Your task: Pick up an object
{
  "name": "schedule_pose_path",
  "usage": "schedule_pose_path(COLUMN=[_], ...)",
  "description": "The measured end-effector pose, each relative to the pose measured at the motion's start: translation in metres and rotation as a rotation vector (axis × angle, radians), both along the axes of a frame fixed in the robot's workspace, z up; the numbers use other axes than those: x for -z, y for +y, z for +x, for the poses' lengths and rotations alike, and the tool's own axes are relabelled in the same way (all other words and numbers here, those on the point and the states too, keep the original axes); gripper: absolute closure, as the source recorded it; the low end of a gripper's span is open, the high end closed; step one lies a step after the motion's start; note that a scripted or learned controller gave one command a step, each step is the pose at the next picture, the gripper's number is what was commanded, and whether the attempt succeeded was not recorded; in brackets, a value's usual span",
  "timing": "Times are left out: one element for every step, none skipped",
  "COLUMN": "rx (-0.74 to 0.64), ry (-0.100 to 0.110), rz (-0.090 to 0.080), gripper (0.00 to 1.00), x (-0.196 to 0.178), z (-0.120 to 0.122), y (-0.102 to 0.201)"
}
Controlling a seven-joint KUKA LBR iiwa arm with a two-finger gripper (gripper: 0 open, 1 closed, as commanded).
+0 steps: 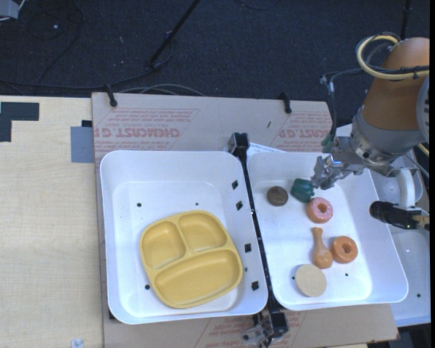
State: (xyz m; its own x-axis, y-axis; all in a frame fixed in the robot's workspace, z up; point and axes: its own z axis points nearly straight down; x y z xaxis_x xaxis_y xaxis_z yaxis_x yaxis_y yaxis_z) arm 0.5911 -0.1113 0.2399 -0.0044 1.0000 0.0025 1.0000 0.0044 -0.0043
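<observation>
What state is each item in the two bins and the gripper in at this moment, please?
yellow divided tray: flat in left bin, compartments bare.
brown disc: lying flat, right bin.
green object: at the gripper's tip; grip unclear.
pink donut: lying flat.
orange donut: lying flat.
tan gourd-shaped piece: on its side.
cream disc: lying flat.
gripper: lowered into right bin.

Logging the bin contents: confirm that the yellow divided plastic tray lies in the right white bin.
Wrong bin. The camera view shows the yellow divided plastic tray lying in the left white bin; the right white bin holds the small food-shaped toys.
</observation>
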Motion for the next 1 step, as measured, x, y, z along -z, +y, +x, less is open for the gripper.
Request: schedule_pose_path(rx=[0.0], ry=[0.002], rz=[0.0], gripper=[1.0], x=[0.0122], z=[-0.0109], y=[0.0513])
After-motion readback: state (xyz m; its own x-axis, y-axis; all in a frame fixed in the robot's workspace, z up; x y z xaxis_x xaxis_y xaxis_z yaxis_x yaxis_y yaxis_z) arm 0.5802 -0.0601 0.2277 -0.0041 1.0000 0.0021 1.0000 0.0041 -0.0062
